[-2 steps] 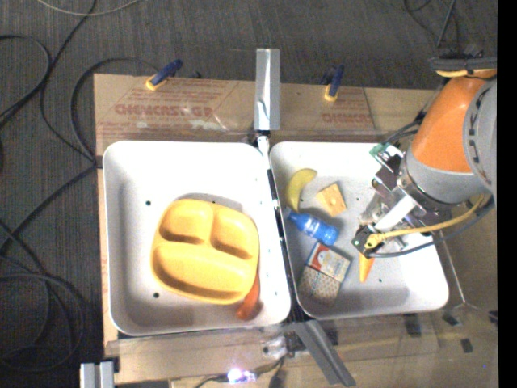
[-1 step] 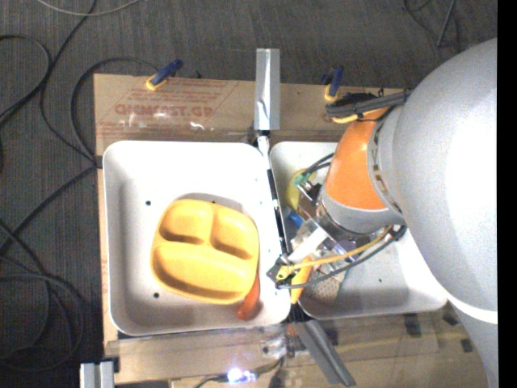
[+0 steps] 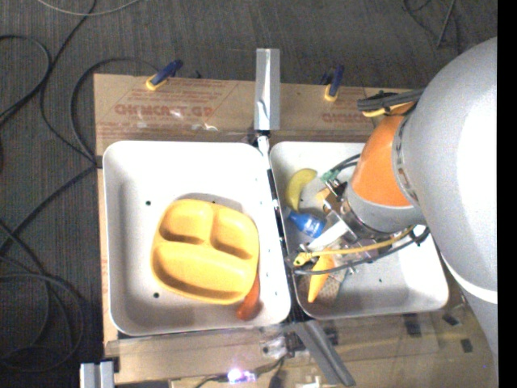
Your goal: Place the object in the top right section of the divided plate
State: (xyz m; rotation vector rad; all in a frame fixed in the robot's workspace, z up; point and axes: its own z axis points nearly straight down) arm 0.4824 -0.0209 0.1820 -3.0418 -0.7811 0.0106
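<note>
Down in the right bin (image 3: 420, 293), the arm (image 3: 452, 168) leans in from the right, its grey bulk and orange band (image 3: 378, 176) covering much of that bin. The end effector (image 3: 327, 237) sits low over a small cluster of things near the bin's left wall; whether it is apart or together I cannot tell, since cables and the wrist hide it. Around it lie a yellow rounded object (image 3: 300, 186) toward the bin's far corner, a blue object (image 3: 303, 223) just beside the wrist, and an orange-yellow wedge-shaped piece (image 3: 321, 285) nearer the front edge. These crowd close together, partly under the wrist, and which one is the task's thing cannot be told.

The left bin (image 3: 129, 176) holds the yellow divided plate (image 3: 206, 249), lying flat and turned at a slant, with two smaller sections on its far side and one large section on its near side. An orange carrot-like object (image 3: 250, 299) rests against the plate's near right edge, touching it. The raised walls of both bins stand between the cluster and the plate. Two clamps (image 3: 163, 74) grip the cardboard-covered worktop (image 3: 161, 111) behind the bins.
</note>
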